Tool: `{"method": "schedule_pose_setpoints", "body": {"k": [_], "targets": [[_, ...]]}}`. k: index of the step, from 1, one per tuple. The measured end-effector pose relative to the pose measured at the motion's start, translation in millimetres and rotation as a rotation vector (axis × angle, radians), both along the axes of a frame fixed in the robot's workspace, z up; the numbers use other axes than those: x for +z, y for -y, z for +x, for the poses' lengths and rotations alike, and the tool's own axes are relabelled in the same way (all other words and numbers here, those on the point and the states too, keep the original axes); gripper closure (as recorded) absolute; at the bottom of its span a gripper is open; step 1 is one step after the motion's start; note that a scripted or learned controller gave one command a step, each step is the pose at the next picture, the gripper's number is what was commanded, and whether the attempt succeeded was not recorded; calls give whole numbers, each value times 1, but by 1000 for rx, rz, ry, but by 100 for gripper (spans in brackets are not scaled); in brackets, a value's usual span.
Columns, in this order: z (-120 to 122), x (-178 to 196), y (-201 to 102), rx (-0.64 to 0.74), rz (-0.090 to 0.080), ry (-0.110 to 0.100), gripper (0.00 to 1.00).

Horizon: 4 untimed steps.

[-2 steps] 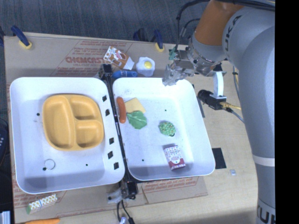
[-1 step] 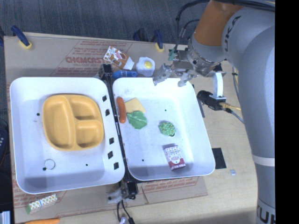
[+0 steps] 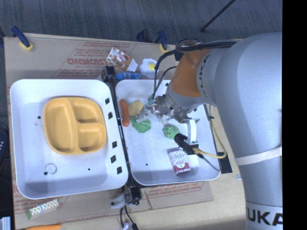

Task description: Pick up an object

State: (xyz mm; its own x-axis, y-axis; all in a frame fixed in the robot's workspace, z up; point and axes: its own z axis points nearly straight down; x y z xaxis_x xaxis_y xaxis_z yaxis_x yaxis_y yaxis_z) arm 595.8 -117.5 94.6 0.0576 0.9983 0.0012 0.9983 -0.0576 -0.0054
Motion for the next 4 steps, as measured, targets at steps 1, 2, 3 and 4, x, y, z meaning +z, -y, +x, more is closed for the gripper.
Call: {"method": "schedule_pose_setpoints", "body": {"k": [1, 2, 3, 4], "targets": [[61, -3, -25, 25, -1, 3, 0], [26, -3, -26, -112, -1, -1, 0], [26, 7, -26, -107, 0, -3, 100], [26, 7, -26, -107, -1, -4, 0]]}}
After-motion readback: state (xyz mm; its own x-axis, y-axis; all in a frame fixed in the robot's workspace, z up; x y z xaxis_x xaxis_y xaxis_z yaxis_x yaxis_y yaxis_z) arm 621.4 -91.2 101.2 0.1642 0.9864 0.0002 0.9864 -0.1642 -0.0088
